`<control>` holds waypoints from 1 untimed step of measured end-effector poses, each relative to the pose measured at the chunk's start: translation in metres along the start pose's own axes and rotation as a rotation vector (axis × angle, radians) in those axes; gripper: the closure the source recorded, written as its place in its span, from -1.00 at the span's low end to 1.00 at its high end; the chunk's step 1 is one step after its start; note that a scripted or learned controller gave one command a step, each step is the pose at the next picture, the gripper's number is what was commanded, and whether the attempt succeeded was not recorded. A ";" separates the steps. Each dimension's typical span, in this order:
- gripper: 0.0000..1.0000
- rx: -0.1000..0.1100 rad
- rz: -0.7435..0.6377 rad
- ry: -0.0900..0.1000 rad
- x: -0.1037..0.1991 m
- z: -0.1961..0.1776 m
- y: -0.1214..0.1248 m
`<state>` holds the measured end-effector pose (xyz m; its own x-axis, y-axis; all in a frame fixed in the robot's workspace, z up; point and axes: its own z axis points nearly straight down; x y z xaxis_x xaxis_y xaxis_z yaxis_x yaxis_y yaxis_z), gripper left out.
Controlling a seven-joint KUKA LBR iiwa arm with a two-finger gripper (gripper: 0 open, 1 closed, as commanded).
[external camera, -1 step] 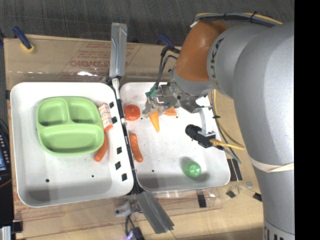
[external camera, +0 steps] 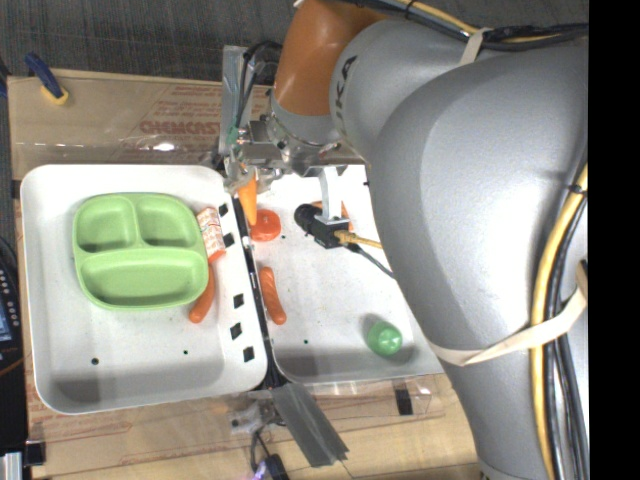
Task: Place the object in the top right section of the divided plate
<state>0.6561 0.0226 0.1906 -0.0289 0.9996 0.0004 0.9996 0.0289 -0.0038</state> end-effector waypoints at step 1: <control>1.00 -0.001 0.183 0.000 0.075 0.000 -0.006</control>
<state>0.6476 0.0975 0.1909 0.1533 0.9882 -0.0002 0.9882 -0.1533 -0.0029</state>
